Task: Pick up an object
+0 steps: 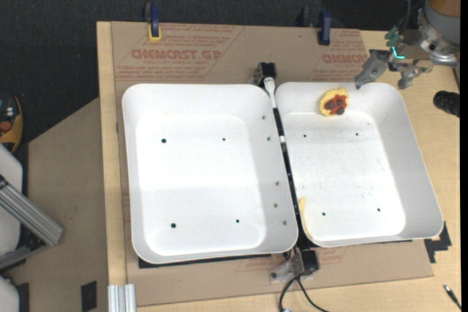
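Observation:
A small yellow object with a red patch (335,102) lies in the right bin (409,179), close to its back wall. My gripper (385,77) hangs over the bin's back right corner, to the right of that object and apart from it. Its fingers (368,72) are spread open with nothing between them. A thin pale yellow piece (302,209) rests against the right bin's left wall near the front.
The left bin (146,179) sits beside the right one on a brown board (219,47). Two blue clamps (152,14) hold the board's back edge. A black cable fitting (266,72) sits at the back between the bins, and another (301,263) at the front.

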Robot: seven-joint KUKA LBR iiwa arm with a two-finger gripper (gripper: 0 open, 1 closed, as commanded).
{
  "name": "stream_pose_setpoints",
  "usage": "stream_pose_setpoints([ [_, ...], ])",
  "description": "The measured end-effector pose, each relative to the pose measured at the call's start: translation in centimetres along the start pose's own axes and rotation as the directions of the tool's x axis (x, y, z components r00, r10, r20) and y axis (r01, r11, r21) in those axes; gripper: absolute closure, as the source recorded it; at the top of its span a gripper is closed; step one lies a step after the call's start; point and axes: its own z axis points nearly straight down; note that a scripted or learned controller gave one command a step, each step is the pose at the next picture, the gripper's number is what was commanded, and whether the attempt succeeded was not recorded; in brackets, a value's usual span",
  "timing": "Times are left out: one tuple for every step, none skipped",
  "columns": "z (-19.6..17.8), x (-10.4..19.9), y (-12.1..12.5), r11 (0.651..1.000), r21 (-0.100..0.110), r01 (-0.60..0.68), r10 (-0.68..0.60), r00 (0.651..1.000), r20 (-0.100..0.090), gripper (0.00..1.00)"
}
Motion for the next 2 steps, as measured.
stream_pose_setpoints([
  [12.7, 2.5, -2.1, 1.0, 0.014, 0.0, 0.0, 1.0, -0.004, 0.0],
  [18.2, -3.0, 2.5, 1.0, 0.008, 0.0, 0.0, 1.0, 0.001, 0.0],
])
